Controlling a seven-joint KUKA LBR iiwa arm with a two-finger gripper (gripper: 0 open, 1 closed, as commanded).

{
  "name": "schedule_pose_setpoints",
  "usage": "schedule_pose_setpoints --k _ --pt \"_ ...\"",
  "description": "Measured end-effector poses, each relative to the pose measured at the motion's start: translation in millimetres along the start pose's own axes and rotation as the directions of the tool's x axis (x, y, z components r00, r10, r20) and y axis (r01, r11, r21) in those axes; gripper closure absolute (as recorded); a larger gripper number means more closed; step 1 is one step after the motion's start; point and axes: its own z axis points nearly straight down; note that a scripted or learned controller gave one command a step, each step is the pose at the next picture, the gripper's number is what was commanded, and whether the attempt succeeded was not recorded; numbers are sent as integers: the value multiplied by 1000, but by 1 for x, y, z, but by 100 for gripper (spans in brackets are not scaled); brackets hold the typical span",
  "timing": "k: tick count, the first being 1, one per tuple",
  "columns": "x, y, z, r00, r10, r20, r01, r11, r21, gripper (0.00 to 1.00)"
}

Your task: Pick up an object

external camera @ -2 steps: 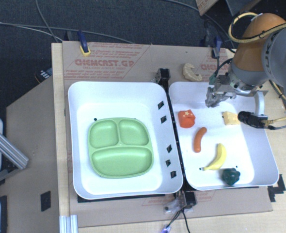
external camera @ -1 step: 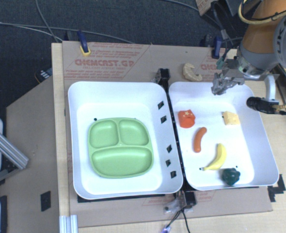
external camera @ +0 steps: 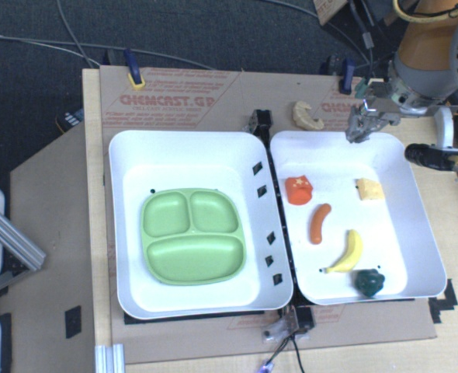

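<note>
White, smooth plastic forms the two shallow bins, which are set side by side on a brown cardboard-covered surface (external camera: 175, 99). Red lettering reading "CHEMCAST GP" is printed on that sheet beyond the left bin (external camera: 124, 208). A pale green divided tray (external camera: 192, 235) with three rounded compartments is laid in the left bin. In the right bin (external camera: 415, 231) several toy foods are scattered: a red tomato-like piece (external camera: 298, 189), an orange-red sausage (external camera: 319, 223), a curved yellow banana (external camera: 348, 252), a dark green broccoli-like lump (external camera: 369, 283) and a pale yellow block (external camera: 369, 189). A beige ring-shaped piece (external camera: 307, 115) is seen on the surface beyond the bins. The metal jaws of the gripper (external camera: 359, 130) are held over the far rim of the right bin, apart from every object; whether they are open or closed cannot be told.
</note>
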Motion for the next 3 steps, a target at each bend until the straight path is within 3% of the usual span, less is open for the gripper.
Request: schedule_pose_setpoints --k 1,3 --pt "0 2 -46 1000 0 1 0 1000 -3 100" --pt "101 -9 -35 1000 -4 -3 4 1000 7 100"
